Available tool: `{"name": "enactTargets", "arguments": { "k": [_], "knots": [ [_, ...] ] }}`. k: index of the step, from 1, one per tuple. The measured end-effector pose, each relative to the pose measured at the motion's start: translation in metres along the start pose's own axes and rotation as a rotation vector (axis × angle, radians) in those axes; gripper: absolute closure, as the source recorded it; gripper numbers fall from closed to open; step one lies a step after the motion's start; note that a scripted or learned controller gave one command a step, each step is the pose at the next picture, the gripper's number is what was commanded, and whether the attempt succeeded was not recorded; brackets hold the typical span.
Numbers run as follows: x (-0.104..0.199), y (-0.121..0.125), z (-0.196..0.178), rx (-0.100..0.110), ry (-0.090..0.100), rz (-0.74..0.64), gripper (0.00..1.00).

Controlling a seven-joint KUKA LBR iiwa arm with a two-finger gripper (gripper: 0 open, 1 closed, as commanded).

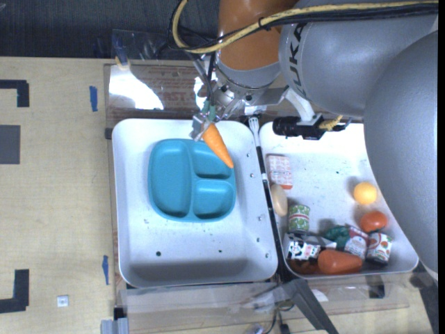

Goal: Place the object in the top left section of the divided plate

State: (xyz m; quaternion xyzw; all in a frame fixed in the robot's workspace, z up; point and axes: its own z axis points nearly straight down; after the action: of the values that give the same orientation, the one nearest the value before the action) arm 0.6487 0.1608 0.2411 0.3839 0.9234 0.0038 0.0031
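A: where's the carrot (218, 145)?

B: hanging by its thick end from the gripper (204, 122), fingers pinched on that end. Tip points toward 4 o'clock, over the 1 o'clock corner of the blue divided plate (167, 179) in the left bin (139, 249)

A: so which step?

B: carry looks done, I'd call it the start of placement. Carrot reads as above the plate, not resting on it, though height is hard to judge from this slant

A: which section is under it?

B: roughly the small section at 1 o'clock (211, 160). Which one counts as "top left" depends on how you read the plate, can't settle that from here

A: next move?

B: line the carrot up inside the target section's ridges, lower, then release. It lies slanted, so the tip may ride over the divider

A: right bin (334, 165)?

B: toy food clutter, well apart, not a factor
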Motion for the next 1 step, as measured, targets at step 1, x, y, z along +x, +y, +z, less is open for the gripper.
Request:
{"name": "enactTargets", "arguments": {
  "k": [1],
  "knots": [
    [-0.0416, -0.0346, 0.0304, 0.012, 0.003, 0.23, 1.0]
  ]
}}
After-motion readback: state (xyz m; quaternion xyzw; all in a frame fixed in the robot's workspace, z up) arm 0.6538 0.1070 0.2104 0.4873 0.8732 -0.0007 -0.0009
